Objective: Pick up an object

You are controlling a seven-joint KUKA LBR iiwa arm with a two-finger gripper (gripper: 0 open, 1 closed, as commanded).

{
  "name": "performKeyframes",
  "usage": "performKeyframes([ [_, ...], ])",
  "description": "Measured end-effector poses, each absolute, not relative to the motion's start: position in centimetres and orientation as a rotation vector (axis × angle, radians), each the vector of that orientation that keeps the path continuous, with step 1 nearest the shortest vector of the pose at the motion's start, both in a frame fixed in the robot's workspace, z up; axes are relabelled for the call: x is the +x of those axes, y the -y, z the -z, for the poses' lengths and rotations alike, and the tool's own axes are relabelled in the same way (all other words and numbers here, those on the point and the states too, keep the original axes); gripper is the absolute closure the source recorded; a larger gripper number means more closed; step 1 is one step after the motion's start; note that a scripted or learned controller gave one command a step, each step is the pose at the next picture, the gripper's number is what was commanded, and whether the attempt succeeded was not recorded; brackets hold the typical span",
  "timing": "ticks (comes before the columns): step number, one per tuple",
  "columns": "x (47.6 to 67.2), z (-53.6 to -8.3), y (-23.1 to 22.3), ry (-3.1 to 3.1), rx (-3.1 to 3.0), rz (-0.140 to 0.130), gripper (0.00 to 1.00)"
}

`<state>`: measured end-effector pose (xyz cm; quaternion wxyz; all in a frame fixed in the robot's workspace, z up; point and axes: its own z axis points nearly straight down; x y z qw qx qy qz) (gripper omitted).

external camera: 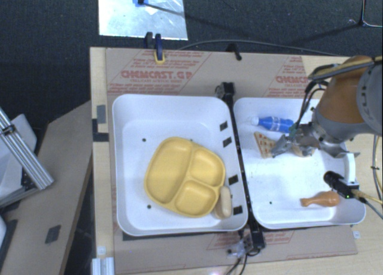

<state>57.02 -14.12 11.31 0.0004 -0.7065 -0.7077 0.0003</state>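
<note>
The gripper [286, 145] hovered beside the cracker [261, 143] (jaw state could not be told), apparently approaching; next it needed to descend.

Red "CHEMCAST" lettering is showing on the brown board [173, 70] behind the bins. It is repeating at the board's right, partly cut off.

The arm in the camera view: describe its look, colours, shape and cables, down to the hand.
The arm is a thick, rounded body, grey with an orange band above the wrist. Thin dark cables loop along its upper side. It narrows to a dull grey metal hand with slim fingers. A small black part with a white piece sits under the wrist. No lettering can be made out on it.
</note>
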Motion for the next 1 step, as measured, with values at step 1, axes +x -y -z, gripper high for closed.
performKeyframes([
  [1,57.12,-12.65,14.15,2.226,-2.220,0.002,1.00],
])
